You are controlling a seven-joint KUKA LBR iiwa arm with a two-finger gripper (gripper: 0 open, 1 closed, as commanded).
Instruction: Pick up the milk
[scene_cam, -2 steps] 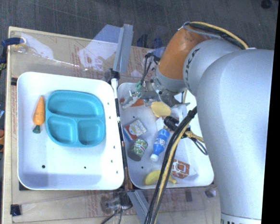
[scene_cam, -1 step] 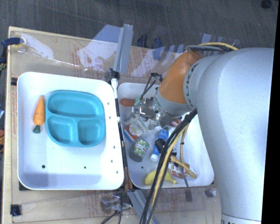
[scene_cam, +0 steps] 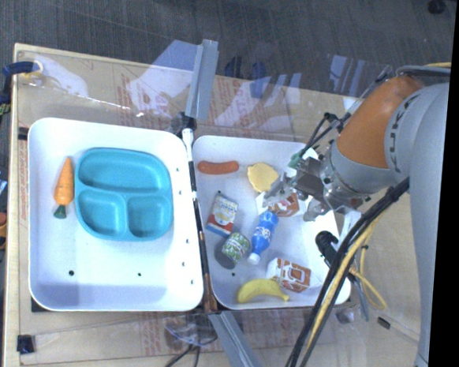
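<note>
while one milk carton (scene_cam: 223, 212) lies alone, one gripper (scene_cam: 286, 193) hovers nearby.

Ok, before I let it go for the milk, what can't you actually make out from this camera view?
- Gripper: the wrist covers its fingers; open or shut is unclear.
- Item under the gripper: mostly hidden by the gripper; identity unclear.
- Small carton and red-and-white carton: labels too small to read, so which is the milk is unsure.
- Dark can: label blurred.
</note>
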